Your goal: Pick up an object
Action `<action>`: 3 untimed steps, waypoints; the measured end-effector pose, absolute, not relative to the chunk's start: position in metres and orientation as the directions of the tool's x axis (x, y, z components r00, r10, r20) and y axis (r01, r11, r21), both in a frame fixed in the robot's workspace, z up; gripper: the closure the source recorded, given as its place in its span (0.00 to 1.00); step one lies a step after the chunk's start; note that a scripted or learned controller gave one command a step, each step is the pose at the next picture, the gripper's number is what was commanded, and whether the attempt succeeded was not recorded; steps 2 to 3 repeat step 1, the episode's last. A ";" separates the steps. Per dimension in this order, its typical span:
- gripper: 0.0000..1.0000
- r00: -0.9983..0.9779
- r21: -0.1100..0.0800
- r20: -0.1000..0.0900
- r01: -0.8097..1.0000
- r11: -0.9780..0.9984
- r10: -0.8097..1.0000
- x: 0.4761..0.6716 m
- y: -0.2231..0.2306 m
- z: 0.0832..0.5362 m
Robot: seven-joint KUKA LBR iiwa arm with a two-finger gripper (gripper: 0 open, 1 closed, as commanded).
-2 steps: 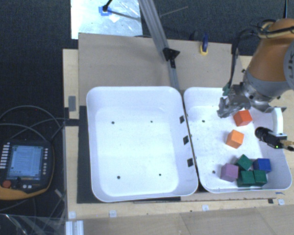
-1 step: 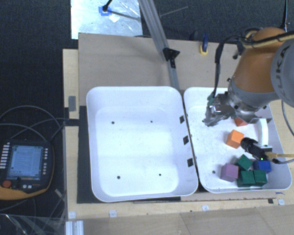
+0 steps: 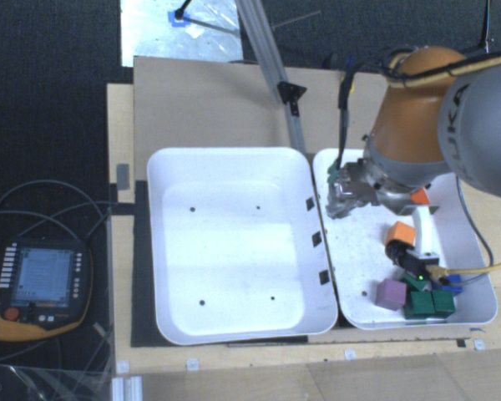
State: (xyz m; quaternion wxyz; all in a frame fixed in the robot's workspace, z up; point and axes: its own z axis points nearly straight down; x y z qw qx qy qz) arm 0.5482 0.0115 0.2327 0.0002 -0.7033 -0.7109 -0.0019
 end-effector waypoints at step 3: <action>1.00 -0.012 0.002 0.003 1.000 0.012 1.000 0.535 0.065 0.241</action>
